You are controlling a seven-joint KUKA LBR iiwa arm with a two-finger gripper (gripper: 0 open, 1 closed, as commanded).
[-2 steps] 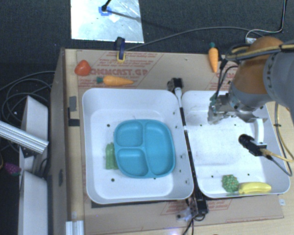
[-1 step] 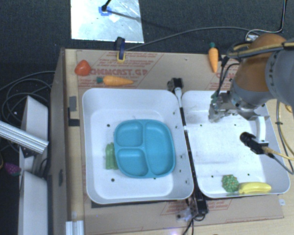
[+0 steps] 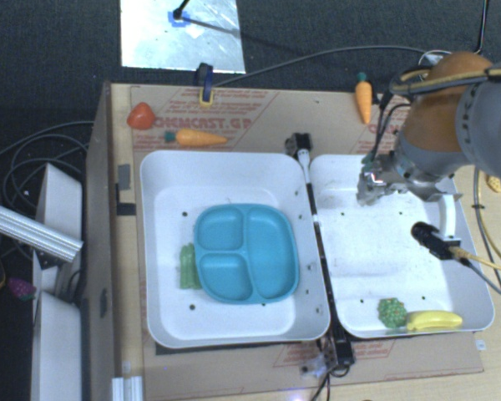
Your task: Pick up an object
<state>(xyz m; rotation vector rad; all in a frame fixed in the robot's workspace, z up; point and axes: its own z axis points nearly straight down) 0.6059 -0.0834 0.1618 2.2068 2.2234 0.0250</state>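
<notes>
Objects for picking sit in both bins. Left bin [image 3: 163, 224] holds a blue divided plate [image 3: 245, 253] with a green item [image 3: 187, 267] beside it. Right bin [image 3: 351, 224] holds a yellow banana [image 3: 435, 320] and green broccoli [image 3: 392, 312] at its near edge. Gripper [image 3: 374, 184] hovers over the far end, well apart from both; finger state cannot be determined. Judged step: approach. Next move requires travel toward the near edge and descent.

I see my bulky grey rounded arm [image 3: 488, 119] wearing an orange band [image 3: 438, 111], thin cables looping beside that band.
</notes>
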